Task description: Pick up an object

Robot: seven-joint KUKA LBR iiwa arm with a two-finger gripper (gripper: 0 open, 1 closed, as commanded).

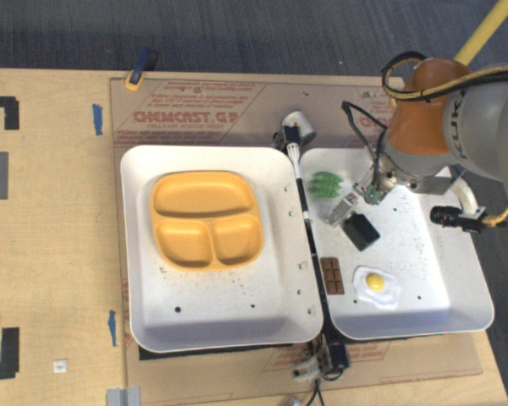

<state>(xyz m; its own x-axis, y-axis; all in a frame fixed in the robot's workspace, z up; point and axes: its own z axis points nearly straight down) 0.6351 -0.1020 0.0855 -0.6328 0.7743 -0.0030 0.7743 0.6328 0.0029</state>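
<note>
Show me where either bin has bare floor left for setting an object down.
Left bin: a bare strip below the yellow divided tray, toward the near wall. Right bin: bare floor right of the fried egg toy, under the arm. Crowded: its upper left, where the green toy, black block and gripper cluster; a chocolate piece lies beside the egg.

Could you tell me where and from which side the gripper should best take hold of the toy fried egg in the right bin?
The fried egg lies flat, so I would come straight down and pinch across its raised yolk; the thin white edge offers little purchase. The chocolate piece beside it lies apart, leaving room.
</note>
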